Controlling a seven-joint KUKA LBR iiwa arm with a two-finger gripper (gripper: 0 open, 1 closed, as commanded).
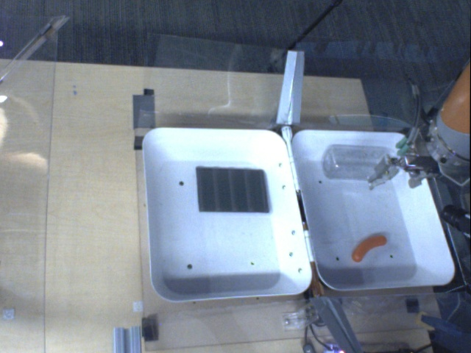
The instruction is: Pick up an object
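dark ribbed panel lies flat in left bin.

A clear plastic bottle lies on its side near the back of the right bin. A small orange sausage, a little bent, lies flat near the front of the same bin, well apart from the bottle.

We look down from one fixed camera above the bench, tilted so the far edge and dark floor show at the top. It sits far enough back to take in both bins whole, the left bin near centre and the right bin toward the right edge, where the arm enters.
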